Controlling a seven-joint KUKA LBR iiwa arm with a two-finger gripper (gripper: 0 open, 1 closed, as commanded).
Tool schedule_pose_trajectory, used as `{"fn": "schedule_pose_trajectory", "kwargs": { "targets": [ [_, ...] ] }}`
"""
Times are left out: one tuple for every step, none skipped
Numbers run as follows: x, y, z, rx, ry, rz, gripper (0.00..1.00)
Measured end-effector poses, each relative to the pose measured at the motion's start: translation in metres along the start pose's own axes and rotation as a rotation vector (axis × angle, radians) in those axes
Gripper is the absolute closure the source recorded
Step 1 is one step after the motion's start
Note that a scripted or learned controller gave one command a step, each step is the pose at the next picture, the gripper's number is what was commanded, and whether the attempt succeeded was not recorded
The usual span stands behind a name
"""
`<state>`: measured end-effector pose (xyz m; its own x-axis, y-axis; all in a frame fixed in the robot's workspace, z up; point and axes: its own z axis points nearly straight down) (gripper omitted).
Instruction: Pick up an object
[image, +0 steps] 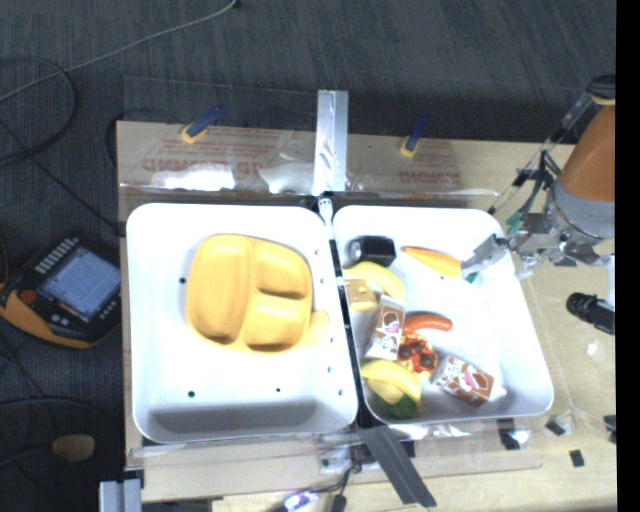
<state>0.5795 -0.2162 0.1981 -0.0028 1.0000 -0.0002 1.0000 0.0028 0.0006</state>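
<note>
My gripper (500, 264) hangs over the right bin's (530, 345) upper right corner, open, with nothing between its fingers. Just left of it lies a yellow-orange toy banana (432, 261). Further into the bin are a black object (374, 247), a pale yellow fruit (374, 276), a red sausage (430, 323), two printed snack packets (392, 338) (466, 381) and a yellow-green fruit (392, 384). The arm's grey wrist with its orange band (592, 160) stands at the right edge.
The left bin (160, 400) holds a yellow divided plate (250, 292). A metal divider (331, 150) runs between the bins at the back. A handheld controller (68, 288) lies on the floor to the left. Cables and a black fitting (590, 308) sit right of the bins.
</note>
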Motion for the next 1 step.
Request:
{"fn": "schedule_pose_trajectory", "kwargs": {
  "targets": [
    [0.0803, 0.0417, 0.1053, -0.002, -0.006, 0.014, 0.0]
  ]
}}
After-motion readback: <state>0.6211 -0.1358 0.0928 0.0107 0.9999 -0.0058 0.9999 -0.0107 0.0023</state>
